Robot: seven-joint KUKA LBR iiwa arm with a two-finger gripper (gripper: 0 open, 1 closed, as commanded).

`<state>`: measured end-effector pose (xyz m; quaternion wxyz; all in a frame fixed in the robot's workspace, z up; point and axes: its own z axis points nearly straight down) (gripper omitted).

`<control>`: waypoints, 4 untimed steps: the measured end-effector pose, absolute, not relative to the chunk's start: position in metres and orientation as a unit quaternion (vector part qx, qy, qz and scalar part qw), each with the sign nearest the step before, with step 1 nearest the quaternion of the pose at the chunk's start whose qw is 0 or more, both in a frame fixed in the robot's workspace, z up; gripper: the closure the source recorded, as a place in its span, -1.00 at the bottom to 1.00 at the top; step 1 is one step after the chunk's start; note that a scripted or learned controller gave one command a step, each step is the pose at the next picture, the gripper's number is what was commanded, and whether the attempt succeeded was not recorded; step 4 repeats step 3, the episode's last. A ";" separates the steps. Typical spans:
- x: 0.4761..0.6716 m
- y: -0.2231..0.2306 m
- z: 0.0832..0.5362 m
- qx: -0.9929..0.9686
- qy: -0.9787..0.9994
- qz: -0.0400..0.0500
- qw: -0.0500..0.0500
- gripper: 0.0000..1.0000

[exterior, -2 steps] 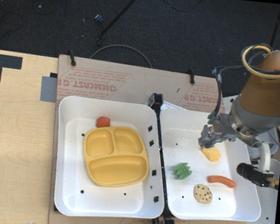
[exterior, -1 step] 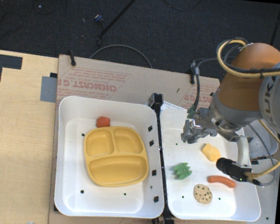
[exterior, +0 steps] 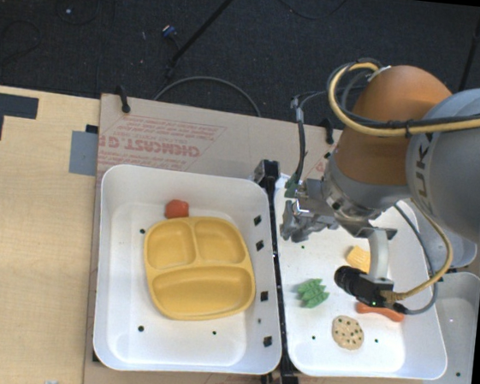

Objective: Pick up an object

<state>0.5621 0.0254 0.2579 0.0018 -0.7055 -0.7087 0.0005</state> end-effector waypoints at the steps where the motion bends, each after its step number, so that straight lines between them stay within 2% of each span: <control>1: 0.558 0.072 0.253 -0.705 -0.709 0.001 0.002 1.00; 2: 0.562 0.111 0.235 -0.706 -0.708 0.002 0.002 1.00; 3: 0.562 0.110 0.236 -0.706 -0.708 0.002 0.002 -1.00; 4: 0.562 0.110 0.236 -0.706 -0.708 0.002 0.002 -1.00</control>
